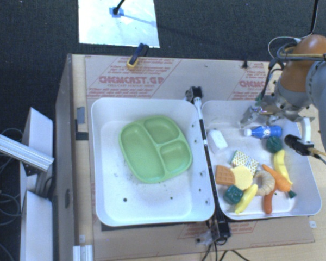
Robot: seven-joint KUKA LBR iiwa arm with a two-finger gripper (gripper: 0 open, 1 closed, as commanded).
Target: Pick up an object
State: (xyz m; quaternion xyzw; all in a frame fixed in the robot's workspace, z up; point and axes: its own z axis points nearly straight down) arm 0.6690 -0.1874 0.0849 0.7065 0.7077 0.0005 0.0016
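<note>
Pincer [254, 115] hangs over the far part of the right bin [315, 200], near its far wall; whether it is open or closed cannot be told. Just near-right of it lies a blue and white bottle [263, 131] on its side, close to the tip. Toys crowd the bin's near half: a banana [281, 165], a carrot [276, 177], a cracker [224, 175]. Bare floor lies left of the bottle around a white block [217, 140]. The left bin [106, 162] holds a green divided plate [155, 148]. The board [152, 72] beyond reads CHEMCAST GP.
</note>
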